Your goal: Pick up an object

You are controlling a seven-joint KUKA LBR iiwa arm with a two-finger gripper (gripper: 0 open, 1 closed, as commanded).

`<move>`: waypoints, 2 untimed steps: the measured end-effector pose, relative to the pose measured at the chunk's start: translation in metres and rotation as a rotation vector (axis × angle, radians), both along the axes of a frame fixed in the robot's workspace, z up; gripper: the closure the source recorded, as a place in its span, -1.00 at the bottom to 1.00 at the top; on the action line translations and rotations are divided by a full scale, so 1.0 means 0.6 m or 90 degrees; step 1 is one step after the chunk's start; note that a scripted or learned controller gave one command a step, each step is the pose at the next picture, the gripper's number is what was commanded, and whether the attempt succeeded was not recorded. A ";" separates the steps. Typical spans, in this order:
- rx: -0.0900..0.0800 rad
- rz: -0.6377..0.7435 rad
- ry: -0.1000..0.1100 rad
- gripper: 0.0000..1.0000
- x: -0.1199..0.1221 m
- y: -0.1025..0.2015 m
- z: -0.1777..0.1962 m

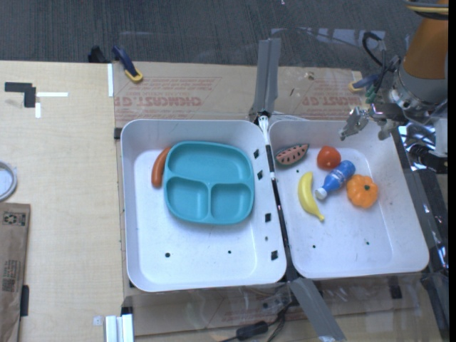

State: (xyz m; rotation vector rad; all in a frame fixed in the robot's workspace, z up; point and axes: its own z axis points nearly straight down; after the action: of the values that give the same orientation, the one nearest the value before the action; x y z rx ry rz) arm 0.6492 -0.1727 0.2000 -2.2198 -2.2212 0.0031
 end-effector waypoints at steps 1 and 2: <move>0.000 0.002 0.000 -1.00 -0.010 0.051 -0.100; 0.000 0.002 -0.001 -1.00 -0.004 0.058 -0.181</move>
State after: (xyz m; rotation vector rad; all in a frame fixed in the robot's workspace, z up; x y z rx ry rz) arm 0.6465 -0.1379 0.0915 -2.2169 -2.2254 0.0030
